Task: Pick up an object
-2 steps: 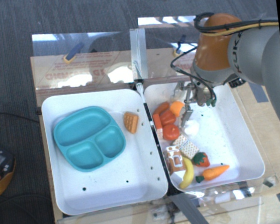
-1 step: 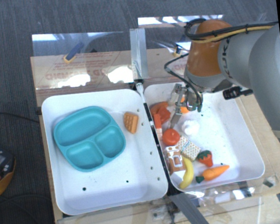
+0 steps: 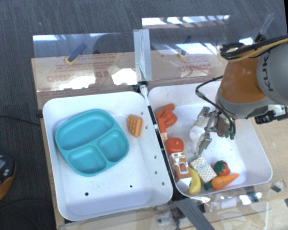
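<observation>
The counter (image 3: 82, 75) carries two shallow white bins side by side, filling the middle of the frame. The left bin (image 3: 92, 204) holds a large teal divided plate (image 3: 91, 141) toward its upper left and a small orange wedge of toy food (image 3: 135, 125) near its right wall.

The right bin (image 3: 256, 160) holds the clutter the arm (image 3: 257, 82) can choose from, piled toward its left wall and lower edge: orange-red pieces (image 3: 165, 117) at the upper left, a red tomato-like piece (image 3: 175, 145) below them, then a small carton (image 3: 179, 165), a yellow banana (image 3: 194, 182), a checked block (image 3: 204, 169) and a carrot (image 3: 225, 181).

The arm reaches in from the right, so its gripper (image 3: 204, 133) hangs over the bin's middle, just above the checked block. Whether the jaws are open or closed, I cannot tell; nothing visibly sits between them.
</observation>
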### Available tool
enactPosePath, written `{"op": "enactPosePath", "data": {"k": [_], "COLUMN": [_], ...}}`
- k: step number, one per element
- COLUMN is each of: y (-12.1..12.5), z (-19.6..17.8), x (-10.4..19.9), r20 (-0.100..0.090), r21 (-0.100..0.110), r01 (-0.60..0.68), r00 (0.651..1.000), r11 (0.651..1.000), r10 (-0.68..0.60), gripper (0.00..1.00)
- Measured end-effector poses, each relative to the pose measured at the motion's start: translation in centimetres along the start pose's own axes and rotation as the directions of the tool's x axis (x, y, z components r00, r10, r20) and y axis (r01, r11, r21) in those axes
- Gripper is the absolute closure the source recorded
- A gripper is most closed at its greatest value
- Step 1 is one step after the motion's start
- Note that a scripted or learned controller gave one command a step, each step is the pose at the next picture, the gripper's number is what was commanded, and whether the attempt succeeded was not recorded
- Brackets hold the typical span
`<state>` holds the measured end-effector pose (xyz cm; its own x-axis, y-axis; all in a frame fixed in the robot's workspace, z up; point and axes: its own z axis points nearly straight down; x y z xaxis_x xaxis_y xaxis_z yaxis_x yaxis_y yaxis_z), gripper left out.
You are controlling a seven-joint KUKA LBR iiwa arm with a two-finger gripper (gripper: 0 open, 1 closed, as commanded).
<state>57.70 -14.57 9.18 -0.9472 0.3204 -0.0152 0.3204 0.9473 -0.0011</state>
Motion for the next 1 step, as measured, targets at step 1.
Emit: {"op": "enactPosePath", "data": {"k": [1], "y": [-3.05], "z": [0.13], "x": [-3.86], "r20": [0.002], "r21": [-0.002], "r01": [-0.022], "r00": [1.000], "r11": [1.000], "r10": [0.022], "gripper": [0.00]}}
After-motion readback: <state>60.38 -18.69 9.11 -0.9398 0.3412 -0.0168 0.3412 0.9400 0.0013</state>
